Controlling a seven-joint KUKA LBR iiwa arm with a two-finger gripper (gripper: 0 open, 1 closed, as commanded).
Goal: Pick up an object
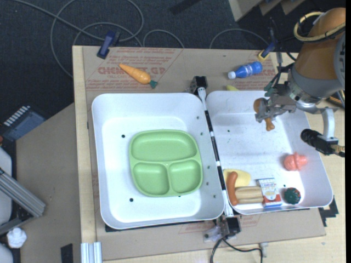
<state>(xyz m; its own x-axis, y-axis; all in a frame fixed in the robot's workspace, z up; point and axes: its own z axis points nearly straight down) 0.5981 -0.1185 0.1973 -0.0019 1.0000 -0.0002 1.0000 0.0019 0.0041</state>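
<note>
Two bins [104, 114] sit side by side, and the gripper [267, 114] hangs over the right one's far end. A small orange piece [269, 126] pokes out below it — whether it is clamped or how wide the jaws stand, I cannot tell. Other candidates lie nearer than the gripper: pink toy [295, 161], hotdog [247, 194]. Risk — a shallow pinch lets the piece drop on lifting.
</note>
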